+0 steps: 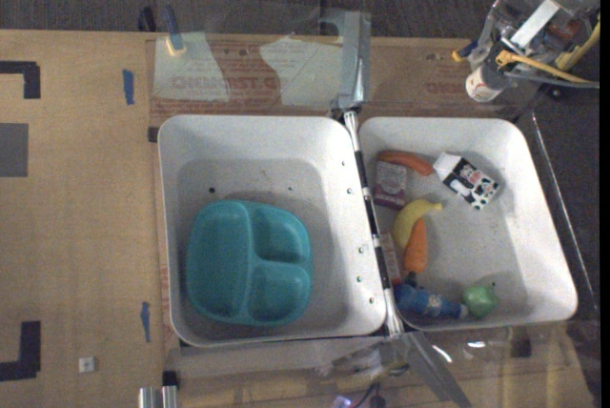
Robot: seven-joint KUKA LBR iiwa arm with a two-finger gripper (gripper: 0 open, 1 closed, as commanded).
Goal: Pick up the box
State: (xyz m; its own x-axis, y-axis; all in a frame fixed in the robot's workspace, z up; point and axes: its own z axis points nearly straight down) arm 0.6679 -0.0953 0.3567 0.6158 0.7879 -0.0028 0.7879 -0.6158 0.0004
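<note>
**Arm parked above right bin, box not yet approached**

Gripper (488, 77) sits past the right bin's (548, 206) back edge, over the bench (76, 206), well apart from everything. Can't tell finger state, they're blurred into the wrist hardware.

Box (468, 180), white with a black-and-white print, lies tilted near the back of the right bin, roughly mid-width. Nothing touching it that I can see.

Risks, my read:
- Box sits skewed, so a grip not aligned to its sides could slip off a corner.
- Orange sausage-shaped item (406, 162) and small packet (390, 182) lie near its left; a wide approach could clip them.
- Banana (415, 215) and carrot (416, 247) are just forward.

Left bin (176, 206) holds a teal divided plate (249, 260). Bench is tan board with blue tape marks; dark carpet floor behind.
</note>
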